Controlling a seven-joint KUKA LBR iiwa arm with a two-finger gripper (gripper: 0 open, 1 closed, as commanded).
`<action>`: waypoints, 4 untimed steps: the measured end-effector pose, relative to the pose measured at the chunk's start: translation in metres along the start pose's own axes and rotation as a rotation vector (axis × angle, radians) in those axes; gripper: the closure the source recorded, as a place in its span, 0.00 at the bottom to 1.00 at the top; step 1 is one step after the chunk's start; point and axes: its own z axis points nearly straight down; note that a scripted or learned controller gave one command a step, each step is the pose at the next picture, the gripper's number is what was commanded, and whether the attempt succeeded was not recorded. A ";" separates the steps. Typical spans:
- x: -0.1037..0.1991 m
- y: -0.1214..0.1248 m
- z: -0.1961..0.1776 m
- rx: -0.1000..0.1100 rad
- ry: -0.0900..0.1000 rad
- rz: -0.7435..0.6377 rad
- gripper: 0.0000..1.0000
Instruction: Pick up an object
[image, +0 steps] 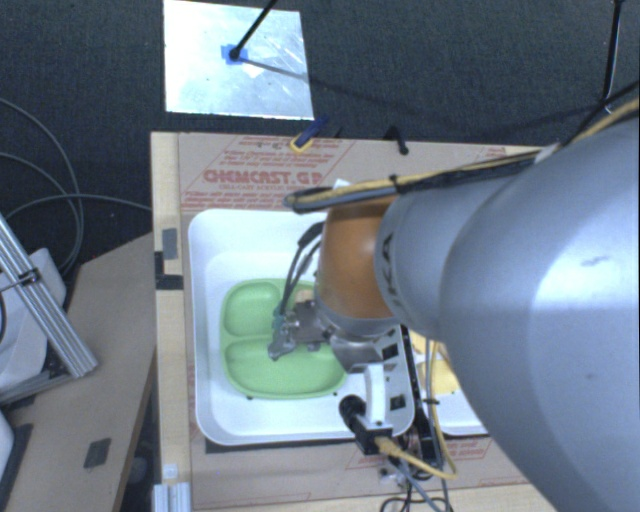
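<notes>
A light green divided dish (255, 340) lies in the left white bin (215, 250). My arm, with its orange band (350, 265), reaches down over the bin from the right and hides much of it. The gripper (285, 338) hangs low over the dish's right part, near its middle ridge. Its fingers are dark and small against the dish. Something yellow (440, 375) peeks out beside the arm, in the right bin.
The bins sit on a cardboard sheet (260, 165) with red print. A shiny metal plate (235, 60) lies beyond the bench. Cables and a metal frame (40, 310) stand at the left. The arm's bulk covers the right bin.
</notes>
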 end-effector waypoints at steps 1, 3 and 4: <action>-0.049 0.055 -0.109 -0.016 -0.003 0.018 0.00; 0.001 0.008 -0.207 -0.009 -0.001 0.010 0.00; 0.047 0.047 -0.291 -0.014 0.001 0.007 0.00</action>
